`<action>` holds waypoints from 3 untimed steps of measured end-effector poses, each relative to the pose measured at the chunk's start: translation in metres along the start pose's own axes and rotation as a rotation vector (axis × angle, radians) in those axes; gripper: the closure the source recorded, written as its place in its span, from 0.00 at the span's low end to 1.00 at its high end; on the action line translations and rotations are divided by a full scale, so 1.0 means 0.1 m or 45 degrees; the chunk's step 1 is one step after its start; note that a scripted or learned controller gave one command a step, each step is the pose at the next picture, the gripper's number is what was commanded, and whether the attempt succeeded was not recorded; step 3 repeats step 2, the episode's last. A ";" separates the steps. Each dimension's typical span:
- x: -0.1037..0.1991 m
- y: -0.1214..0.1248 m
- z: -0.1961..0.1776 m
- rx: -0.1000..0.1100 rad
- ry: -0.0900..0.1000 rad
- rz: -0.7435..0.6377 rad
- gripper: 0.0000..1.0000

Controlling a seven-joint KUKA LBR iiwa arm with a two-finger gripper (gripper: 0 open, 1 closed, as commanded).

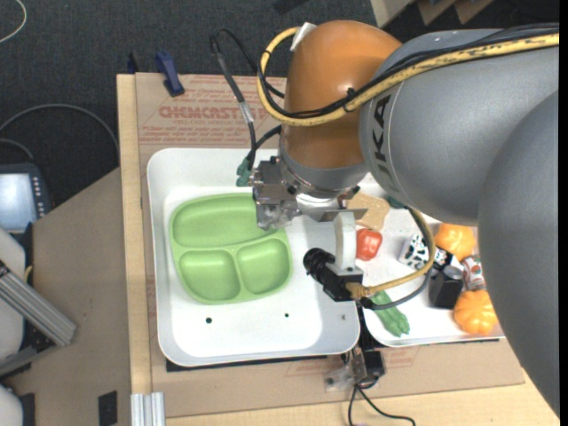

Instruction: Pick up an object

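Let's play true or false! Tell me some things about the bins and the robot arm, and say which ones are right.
1. The green plate lies in the left bin. True.
2. The green plate has three hollows. True.
3. The orange things lie on the green plate. False: they lie in the right bin.
4. The band on the robot arm is blue. False: it is orange.

Right bin [439,328] mostly covered by arm [461,122]. Orange toy [475,313] partly hidden behind it. Green divided plate [226,256] overlapped at upper right corner.
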State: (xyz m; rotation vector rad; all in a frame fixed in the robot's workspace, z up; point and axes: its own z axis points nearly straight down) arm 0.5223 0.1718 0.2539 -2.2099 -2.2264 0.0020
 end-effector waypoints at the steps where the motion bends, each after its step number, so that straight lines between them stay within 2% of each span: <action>1: -0.14 0.61 -0.45 -0.016 -0.002 0.010 1.00; 2: 0.18 0.45 -0.16 0.002 -0.003 0.005 1.00; 3: 0.18 0.45 -0.16 0.002 -0.003 0.005 1.00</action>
